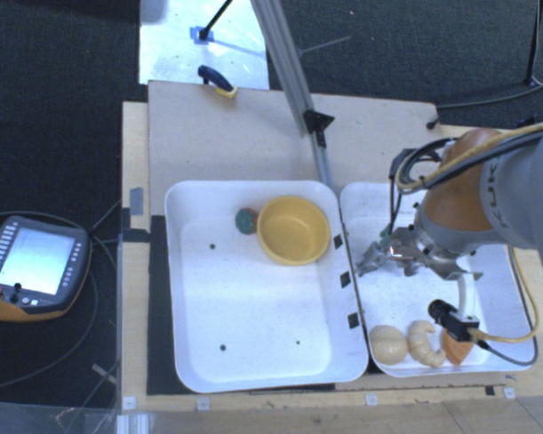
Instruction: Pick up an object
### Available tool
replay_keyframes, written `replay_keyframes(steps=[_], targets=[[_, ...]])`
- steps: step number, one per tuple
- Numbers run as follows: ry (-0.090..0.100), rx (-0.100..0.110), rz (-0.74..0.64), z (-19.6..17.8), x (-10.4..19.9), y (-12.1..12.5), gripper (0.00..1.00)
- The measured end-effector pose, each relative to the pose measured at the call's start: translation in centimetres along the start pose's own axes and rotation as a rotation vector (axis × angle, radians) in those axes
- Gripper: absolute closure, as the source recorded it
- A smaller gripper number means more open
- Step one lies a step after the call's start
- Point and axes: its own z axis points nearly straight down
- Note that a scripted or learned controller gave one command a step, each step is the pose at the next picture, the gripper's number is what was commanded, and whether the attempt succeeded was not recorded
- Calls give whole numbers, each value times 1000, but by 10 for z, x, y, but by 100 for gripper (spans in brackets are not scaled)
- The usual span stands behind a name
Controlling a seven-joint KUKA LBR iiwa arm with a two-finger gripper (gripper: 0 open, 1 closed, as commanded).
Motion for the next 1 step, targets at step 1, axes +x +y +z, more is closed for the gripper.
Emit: replay_keyframes(steps=[1], targets=[[-1, -5, 0, 20, 0, 0, 0]])
